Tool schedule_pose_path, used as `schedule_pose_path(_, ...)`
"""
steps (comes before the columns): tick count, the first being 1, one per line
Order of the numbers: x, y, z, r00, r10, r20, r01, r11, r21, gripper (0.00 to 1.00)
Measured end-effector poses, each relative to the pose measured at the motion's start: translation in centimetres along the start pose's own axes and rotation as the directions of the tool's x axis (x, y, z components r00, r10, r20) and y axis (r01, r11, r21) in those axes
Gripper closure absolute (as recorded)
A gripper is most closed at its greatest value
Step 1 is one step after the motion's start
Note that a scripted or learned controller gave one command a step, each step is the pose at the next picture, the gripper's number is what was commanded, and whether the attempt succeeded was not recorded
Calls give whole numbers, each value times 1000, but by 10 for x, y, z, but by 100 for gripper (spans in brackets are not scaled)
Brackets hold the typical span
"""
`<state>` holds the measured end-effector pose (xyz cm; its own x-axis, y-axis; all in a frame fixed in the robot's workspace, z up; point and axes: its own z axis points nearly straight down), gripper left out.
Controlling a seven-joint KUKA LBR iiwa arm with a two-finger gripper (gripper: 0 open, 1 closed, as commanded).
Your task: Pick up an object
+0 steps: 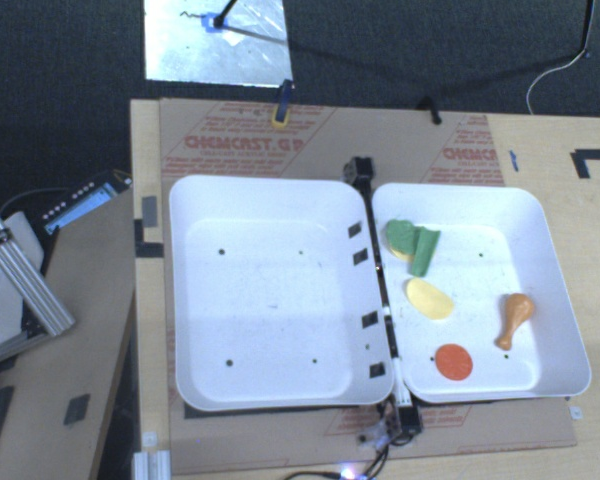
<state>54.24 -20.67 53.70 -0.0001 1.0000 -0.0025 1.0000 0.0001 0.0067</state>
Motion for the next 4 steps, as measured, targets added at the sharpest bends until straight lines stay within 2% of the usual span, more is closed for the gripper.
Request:
schedule_pose_path(1,38,-6,163,1000,-7,-8,7,1000,20,100)
schedule_pose_path(2,108,-5,102,1000,-12,-3,12,1000,-2,100)
schedule_pose_path(3,168,-18,29,1000,-11,-3,11,1000,-4,100)
schedule_pose_path(4,86,-36,28,1000,7,1,-7,1000,2,100)
